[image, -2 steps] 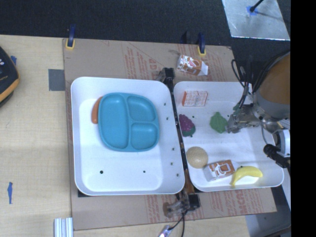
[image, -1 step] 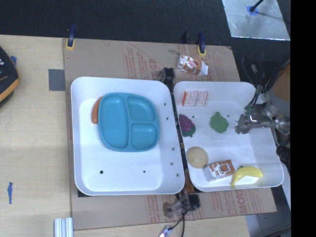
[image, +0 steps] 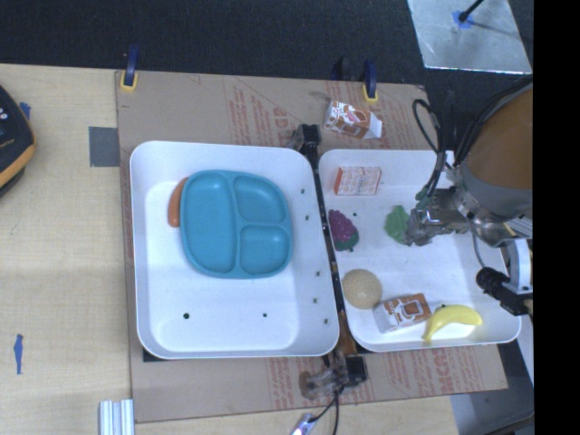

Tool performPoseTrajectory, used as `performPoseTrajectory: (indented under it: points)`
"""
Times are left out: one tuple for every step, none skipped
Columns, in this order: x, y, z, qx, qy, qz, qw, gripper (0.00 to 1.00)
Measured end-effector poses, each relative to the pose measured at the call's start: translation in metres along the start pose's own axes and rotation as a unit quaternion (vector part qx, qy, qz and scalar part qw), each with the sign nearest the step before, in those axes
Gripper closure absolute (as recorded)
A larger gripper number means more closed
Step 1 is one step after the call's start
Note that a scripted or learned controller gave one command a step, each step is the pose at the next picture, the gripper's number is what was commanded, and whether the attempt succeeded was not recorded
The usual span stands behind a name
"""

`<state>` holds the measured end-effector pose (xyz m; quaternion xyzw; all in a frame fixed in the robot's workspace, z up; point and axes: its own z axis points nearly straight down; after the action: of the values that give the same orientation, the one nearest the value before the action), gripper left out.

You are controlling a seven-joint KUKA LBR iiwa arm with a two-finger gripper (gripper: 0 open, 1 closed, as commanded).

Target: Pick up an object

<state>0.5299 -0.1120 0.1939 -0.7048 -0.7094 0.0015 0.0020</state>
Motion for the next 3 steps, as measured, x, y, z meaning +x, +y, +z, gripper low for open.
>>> performPoseTrajectory:
  points:
    - [-0.041,0.012,0.005,-0.002,-0.001,0.002,1.0,1.0]
    - [-0.041,0.012,-0.005,-0.001,-0.001,0.001,1.0,1.0]
    - [-0.041,0.012,-0.005,-0.001,-0.001,0.0,1.0,0.0]
